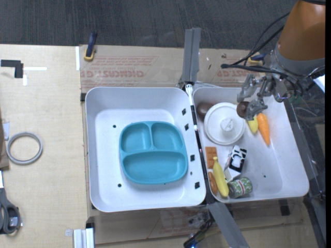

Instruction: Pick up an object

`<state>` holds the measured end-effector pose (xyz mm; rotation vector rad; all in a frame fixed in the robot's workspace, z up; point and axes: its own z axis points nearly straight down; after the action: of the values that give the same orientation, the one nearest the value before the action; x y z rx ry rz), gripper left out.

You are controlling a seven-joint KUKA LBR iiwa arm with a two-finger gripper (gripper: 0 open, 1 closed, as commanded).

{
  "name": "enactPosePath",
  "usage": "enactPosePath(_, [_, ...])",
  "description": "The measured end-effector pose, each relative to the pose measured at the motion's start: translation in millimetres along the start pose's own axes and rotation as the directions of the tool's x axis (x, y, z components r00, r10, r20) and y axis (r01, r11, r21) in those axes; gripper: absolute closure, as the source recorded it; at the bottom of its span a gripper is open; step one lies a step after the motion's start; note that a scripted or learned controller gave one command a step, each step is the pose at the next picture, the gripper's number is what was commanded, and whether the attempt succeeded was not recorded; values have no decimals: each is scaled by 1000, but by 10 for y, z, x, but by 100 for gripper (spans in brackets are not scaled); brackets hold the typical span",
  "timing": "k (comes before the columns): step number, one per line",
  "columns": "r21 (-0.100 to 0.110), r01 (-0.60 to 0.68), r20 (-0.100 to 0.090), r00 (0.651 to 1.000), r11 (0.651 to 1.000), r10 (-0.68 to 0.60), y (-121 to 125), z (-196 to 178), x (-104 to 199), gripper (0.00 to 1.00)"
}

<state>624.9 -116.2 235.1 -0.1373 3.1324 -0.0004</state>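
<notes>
On the far left of the pale wooden desk (41,190) lies a grey ring of tape (23,148), flat and round, with dark scissor handles (9,218) below it. A small blue-and-yellow clamp (91,46) sits at the back edge.

The left bin (98,154) is smooth white plastic with rounded corners. In it lies a teal divided plate (153,152), matte, with two small compartments at the back and one wide one in front.

The right bin (289,180) holds more. A round white lid-like dish (224,123) with a knob sits near its back left, and a dark brown lump (202,108) lies just beside it. Toward the front are an orange block (210,154), a yellow banana (220,178), a black-and-white piece (238,159) and a green can (240,187) on its side.

My fingers (252,106) hang over the back of this bin, just right of the white dish. I cannot tell whether they are spread or closed. Just below them lie a small yellow object (252,126) and a tapered orange carrot (264,128), side by side.
</notes>
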Motion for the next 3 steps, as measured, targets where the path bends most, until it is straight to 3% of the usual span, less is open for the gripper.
enactPosePath(1, [0, -166, 0, 986, 986, 166, 359, -361, -387, 100])
enactPosePath(2, [1, -213, 1, 977, 977, 213, -185, 1094, -62, 100])
enactPosePath(3, [0, 62, -3, 998, 998, -62, -1030, 1188, 363, 100])
